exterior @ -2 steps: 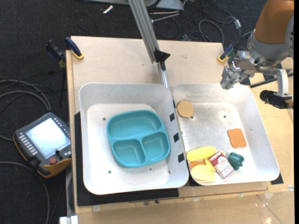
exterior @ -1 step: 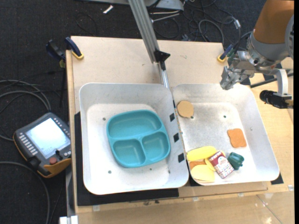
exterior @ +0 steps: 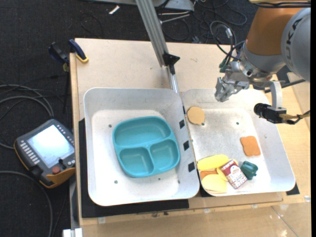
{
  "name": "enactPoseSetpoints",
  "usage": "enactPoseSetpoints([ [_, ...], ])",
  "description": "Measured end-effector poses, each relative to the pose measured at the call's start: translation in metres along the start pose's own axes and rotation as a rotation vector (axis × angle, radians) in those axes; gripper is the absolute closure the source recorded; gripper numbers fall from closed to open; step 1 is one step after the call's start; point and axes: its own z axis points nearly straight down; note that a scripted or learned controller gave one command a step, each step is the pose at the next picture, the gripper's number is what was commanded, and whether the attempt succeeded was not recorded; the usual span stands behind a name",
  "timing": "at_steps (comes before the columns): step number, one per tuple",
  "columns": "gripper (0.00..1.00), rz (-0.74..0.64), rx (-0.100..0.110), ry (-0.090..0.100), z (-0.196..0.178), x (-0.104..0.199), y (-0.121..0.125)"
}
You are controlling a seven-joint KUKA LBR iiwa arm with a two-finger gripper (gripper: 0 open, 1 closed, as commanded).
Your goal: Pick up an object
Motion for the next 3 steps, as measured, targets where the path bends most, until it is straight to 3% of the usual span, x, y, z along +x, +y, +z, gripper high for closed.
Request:
enactPoseSetpoints([
  [3, 1.00, -0.002, 0.000, 0.000, 0.012, 0.162, -0.037],
])
